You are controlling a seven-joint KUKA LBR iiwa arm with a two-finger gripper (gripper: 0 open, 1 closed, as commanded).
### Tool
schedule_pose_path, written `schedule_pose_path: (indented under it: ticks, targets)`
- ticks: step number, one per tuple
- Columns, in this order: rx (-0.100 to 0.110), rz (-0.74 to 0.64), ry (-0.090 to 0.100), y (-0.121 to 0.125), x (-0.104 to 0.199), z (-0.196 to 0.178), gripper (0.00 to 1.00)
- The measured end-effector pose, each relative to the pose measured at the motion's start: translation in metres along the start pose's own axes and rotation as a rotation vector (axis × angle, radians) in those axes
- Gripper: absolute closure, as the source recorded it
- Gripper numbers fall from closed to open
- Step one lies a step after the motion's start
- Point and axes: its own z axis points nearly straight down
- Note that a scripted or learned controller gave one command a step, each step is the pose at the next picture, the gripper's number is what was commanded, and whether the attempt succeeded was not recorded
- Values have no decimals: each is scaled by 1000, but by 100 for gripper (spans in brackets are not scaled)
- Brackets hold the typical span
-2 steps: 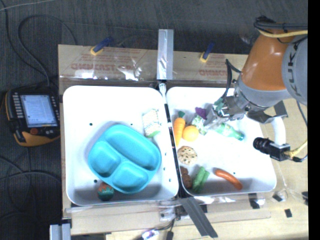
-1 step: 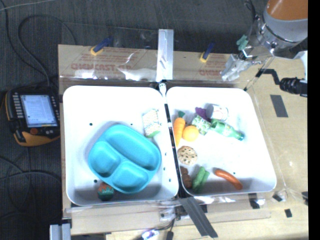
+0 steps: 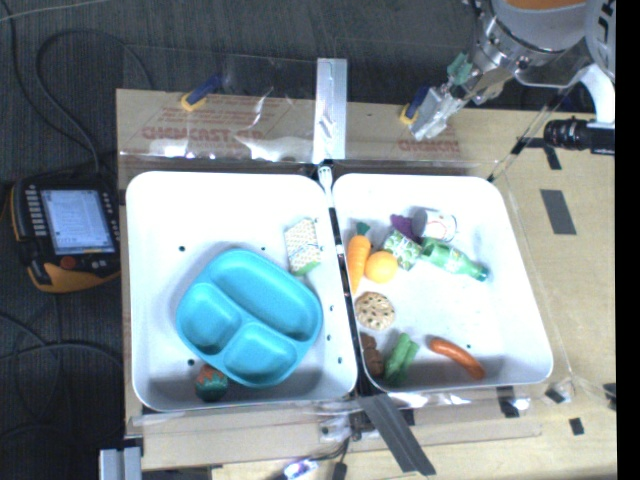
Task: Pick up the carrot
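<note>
End effector (image 3: 432, 118) (above bins), nothing held

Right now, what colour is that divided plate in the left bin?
The divided plate is light blue, clearest in the camera view.

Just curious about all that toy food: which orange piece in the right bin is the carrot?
The carrot: long, tapering, green-topped, against the bin's left wall. The orange beside it is round; the sausage-like piece lies near the front.

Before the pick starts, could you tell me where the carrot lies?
The carrot lies in the right bin, against its left wall, touching the orange fruit.
</note>
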Motion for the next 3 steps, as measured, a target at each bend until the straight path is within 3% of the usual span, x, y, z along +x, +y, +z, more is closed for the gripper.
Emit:
schedule_pose_path:
  ticks: [1, 2, 3]
  targets:
    - [-2, -243, -1, 36, 21, -27, 100]
    - [-1, -230, 2, 21, 87, -45, 100]
    - [-1, -443, 2, 71, 132, -9, 100]
